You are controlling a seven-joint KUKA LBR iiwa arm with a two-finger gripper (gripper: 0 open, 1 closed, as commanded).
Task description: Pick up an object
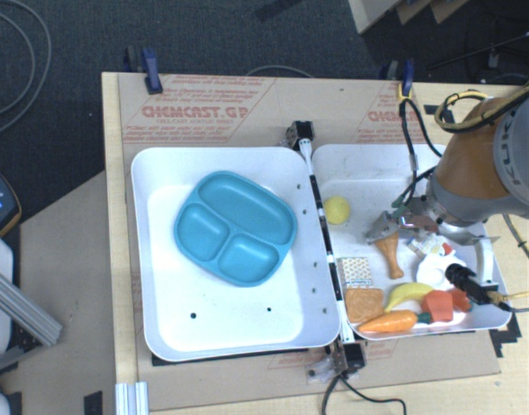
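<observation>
two bins sat on the table: the left bin (161, 318) held a blue divided plate (235, 226). claw (387, 226) hovered low in the right bin (360, 164), spread unclear, just above a brown drumstick toy (390, 256). yellow ball (336, 210) lay nearby; banana (406, 295), carrot (387, 322) and cracker (363, 302) crowded the near corner.

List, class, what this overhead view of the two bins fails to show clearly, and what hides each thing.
- Gripper: fingers blurred and small in the camera view; open or shut cannot be told.
- Right bin: the arm covers its far right part.
- White object by the red toy: partly under the arm, identity unclear.
- Printed card: print too small to read.
</observation>
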